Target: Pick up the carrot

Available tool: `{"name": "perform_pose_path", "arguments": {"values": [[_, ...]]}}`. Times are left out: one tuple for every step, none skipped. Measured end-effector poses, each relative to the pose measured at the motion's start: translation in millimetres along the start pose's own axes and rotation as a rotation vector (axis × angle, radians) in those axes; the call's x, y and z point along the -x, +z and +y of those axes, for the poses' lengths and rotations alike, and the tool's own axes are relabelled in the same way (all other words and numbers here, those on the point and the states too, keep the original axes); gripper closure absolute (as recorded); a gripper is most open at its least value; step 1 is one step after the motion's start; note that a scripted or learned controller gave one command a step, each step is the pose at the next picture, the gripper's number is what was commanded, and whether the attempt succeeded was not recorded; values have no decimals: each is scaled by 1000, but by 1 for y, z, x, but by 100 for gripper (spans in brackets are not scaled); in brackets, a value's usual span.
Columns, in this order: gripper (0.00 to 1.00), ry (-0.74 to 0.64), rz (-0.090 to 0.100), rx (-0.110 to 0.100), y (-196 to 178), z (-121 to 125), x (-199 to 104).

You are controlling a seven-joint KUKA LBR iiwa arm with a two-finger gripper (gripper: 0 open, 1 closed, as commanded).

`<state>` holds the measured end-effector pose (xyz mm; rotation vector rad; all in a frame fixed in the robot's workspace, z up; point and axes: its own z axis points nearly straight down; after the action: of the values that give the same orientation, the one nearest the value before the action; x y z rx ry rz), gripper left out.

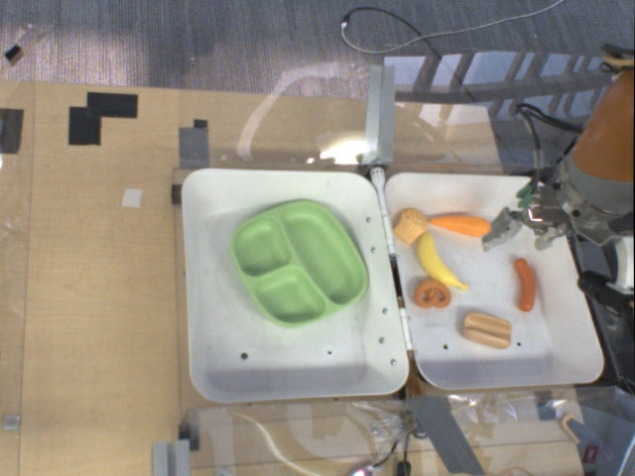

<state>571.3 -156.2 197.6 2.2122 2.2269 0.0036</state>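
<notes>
Carrot position: we see the carrot [460, 225] lying in the right bin [556, 365], near its back edge, just left of the gripper [508, 228].
Gripper: we find it beside the carrot's right tip, nothing held between its fingers; how far they are parted we cannot tell.
Carrot look: orange, long, tapered, lying roughly level.
Neighbours: a banana [437, 262] sits just below the carrot, a sausage [525, 285] lower right.
</notes>
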Motion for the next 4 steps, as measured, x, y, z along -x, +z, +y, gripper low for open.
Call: {"name": "perform_pose_path", "arguments": {"values": [[0,52,0,1,20,67,-25],[0,46,-1,14,95,84,10],[0,74,-1,4,110,64,-5],[100,69,-1,8,98,66,-6]]}}
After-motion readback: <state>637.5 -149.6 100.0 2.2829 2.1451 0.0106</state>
